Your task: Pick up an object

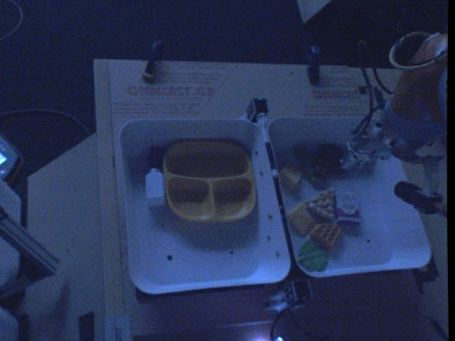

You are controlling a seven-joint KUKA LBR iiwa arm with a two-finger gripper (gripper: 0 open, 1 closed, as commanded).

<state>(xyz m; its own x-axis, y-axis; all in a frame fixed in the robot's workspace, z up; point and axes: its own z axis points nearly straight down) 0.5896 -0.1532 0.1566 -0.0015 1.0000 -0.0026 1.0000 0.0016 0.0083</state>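
End effector (353,156): you are looking at it hanging low over the upper part of the right bin, right of frame centre; in this dim light you cannot tell whether it is released or clenched.
Arm (419,98): it is reaching in from the right edge, with its orange band sitting at the upper right.
Dark object (323,158): it is lying in the right bin just left of the end effector; contact between them is too murky to judge.
Small food pieces: a pale cube (289,177) is resting near the bin's left wall; below it you are seeing a yellow block (301,219), a slice-like piece (323,204), a small packet (348,210), a waffle (326,235) and a green piece (313,256), clustered close together.
Right bin (398,240): it is sitting on the desk (106,190), right of centre.
Left bin (206,265): it is carrying a yellow divided tray (210,181) with a small white bottle (155,187) standing just beside the tray's left edge.
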